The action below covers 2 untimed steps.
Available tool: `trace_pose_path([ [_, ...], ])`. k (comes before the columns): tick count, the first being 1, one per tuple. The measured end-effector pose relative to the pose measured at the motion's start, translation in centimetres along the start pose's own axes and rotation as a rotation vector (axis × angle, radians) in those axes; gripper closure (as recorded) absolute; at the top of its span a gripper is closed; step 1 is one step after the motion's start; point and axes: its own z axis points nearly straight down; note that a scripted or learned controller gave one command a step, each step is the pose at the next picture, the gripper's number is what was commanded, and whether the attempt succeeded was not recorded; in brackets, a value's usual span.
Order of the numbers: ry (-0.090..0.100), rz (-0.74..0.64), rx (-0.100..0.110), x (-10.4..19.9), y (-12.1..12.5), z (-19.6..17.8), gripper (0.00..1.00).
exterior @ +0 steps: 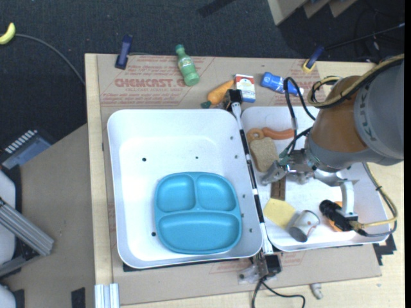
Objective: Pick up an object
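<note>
1. While the arm (359, 117) reaches in over the right bin (376, 201), its gripper (277, 172) sits low by the tan slice (262, 151) and a dark brown bar (278, 190).
2. Grip state: can't tell honestly.
3. Left bin (128, 140) holds a blue divided plate (197, 212).

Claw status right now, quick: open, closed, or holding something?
Claw: cannot be told; it sits low in the right bin, by the brown bread-like piece.

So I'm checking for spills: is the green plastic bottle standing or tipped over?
Tipped over. The green plastic bottle lies on its side on the cardboard sheet behind the left white bin, outside both bins.
</note>
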Motion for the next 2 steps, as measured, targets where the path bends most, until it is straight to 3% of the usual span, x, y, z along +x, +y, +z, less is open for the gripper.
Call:
trace_pose_path([
  [1,-0.001,0.0,-0.002,0.0,0.0,-1.0,1.0],
  [2,-0.001,-0.002,-0.004,3.9,-0.1,-12.1,1.0],
])
